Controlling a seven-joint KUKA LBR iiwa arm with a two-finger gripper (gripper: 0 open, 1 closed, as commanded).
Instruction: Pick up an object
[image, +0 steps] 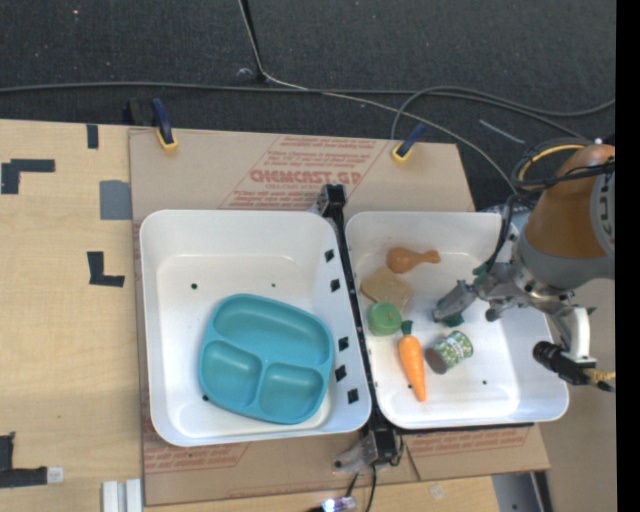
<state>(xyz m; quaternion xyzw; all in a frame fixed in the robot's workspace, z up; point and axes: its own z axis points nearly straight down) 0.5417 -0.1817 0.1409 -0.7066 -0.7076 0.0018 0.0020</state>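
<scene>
Grey hand (452, 308) hovers w/ nothing held, near small jar (451, 351).

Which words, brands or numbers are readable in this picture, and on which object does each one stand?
"CHEMCAST GP": red print on the brown cardboard sheet under the bins; it reads roughly so, being slanted and partly blurred.
Smaller red lines around it: too blurred to read.
Label on the small can in the right bin: too small to read.

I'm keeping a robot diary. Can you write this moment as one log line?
hand: over right bin, above small can | holding: nothing seen | nearby: toy carrot, green lid | left bin: blue divided plate
</scene>
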